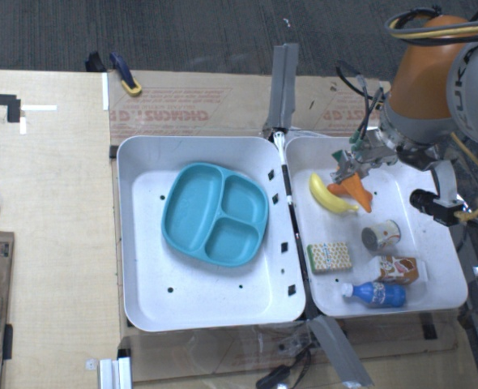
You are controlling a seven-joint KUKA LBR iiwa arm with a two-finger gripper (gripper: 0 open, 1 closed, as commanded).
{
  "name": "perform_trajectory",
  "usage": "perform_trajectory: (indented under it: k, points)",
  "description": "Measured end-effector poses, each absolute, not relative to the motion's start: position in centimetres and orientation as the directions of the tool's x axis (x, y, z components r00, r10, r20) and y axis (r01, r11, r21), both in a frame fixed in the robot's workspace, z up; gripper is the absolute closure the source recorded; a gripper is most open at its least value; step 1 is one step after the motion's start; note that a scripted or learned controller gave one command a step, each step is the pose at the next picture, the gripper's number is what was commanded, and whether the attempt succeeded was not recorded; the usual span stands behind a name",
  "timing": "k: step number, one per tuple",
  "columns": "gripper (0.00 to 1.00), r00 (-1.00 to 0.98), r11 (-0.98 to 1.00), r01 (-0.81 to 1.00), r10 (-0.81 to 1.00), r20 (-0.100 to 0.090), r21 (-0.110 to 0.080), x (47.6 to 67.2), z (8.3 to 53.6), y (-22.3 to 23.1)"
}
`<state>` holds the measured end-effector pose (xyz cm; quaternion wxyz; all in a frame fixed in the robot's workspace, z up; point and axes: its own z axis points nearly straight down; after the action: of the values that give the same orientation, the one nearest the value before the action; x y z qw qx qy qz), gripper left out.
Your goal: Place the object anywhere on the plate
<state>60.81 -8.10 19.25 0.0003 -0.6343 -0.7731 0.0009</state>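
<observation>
A blue plate (215,215) with three compartments lies in the left bin (146,286), with nothing on it. In the right bin (437,286), my gripper (344,171) hangs low at the far left part. It is right above an orange carrot-shaped object (358,191) and close to the upper end of a yellow banana (330,197). The gripper's tip overlaps the top of the orange object, and whether it touches or holds it is unclear.
Nearer in the right bin lie a small tin can (381,236), a speckled rectangular block (330,256), a brown packet (399,270) and a blue bottle (377,295) on its side. A raised divider (286,209) separates the bins. The arm (433,71) rises at the right.
</observation>
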Motion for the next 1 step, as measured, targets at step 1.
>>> perform_trajectory:
  k: [1]
  points:
    - [1.00, -0.329, 0.329, 0.944, 0.944, 0.000, -0.003, 60.72, 19.06, -2.24]
